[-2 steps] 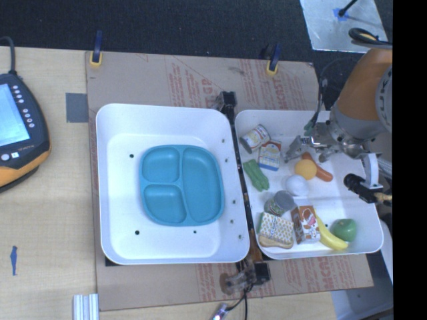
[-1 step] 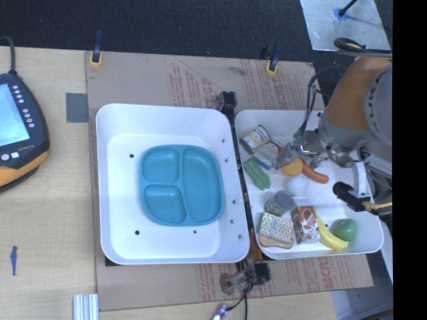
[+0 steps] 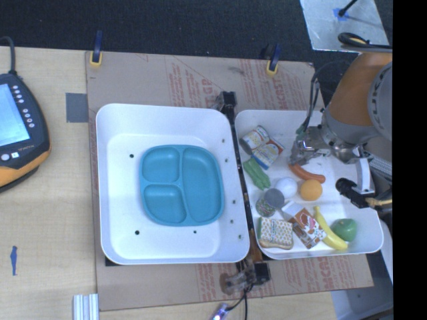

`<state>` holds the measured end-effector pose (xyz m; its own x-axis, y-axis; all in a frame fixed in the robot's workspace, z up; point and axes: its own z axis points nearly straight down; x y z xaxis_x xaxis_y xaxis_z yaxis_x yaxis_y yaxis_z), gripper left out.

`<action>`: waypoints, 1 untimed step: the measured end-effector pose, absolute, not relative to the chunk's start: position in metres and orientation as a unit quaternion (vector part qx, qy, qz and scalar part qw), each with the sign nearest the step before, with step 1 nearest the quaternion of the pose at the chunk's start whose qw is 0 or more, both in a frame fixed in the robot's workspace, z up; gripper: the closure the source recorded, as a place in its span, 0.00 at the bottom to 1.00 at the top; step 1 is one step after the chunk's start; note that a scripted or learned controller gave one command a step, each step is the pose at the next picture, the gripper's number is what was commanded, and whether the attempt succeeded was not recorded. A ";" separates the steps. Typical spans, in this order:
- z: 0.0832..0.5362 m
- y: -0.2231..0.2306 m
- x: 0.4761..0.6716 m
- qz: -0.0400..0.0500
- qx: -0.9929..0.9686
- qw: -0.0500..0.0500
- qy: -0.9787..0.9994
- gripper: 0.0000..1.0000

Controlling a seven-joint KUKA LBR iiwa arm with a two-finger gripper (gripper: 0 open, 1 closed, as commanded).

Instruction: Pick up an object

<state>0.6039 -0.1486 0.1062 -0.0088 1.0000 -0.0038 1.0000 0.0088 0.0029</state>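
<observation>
Two shallow white bins sit side by side on a brown cardboard sheet (image 3: 200, 79) at the frame's centre. The left bin (image 3: 113, 179) holds a blue divided plate (image 3: 181, 184) lying flat in its middle, with bare white floor all round it on every side.

The right bin (image 3: 267, 117) is smaller and crowded. Along its left edge lie a small printed packet (image 3: 260, 145), a green pod-like vegetable (image 3: 256, 173), and a grey round tin (image 3: 271, 200). Toward the lower rim are a cracker-like block (image 3: 276, 233), a red-brown snack packet (image 3: 307, 228), a banana (image 3: 328, 231) and a green apple (image 3: 345, 229) close to the lower right corner. In the middle lie a white ball (image 3: 286, 187), an orange (image 3: 310, 190) and a red-orange sausage-shaped piece (image 3: 308, 173), all near one another. The only open floor in this bin is a strip along the upper rim and upper right.

The arm (image 3: 357, 102) comes in from the right of the frame, its orange band over the bin's upper right corner. The gripper (image 3: 303, 149) hangs in the upper middle of the right bin, just above the sausage-shaped piece and right of the printed packet. Its metal tip is small and blurred, so I cannot tell how wide it is set or whether it has hold of anything.

A black and orange handheld pendant (image 3: 20, 132) lies at the frame's left edge, well apart from both bins.
</observation>
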 end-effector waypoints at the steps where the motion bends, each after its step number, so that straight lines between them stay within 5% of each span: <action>1: 0.104 -0.149 0.602 -0.002 0.704 0.001 0.710 0.00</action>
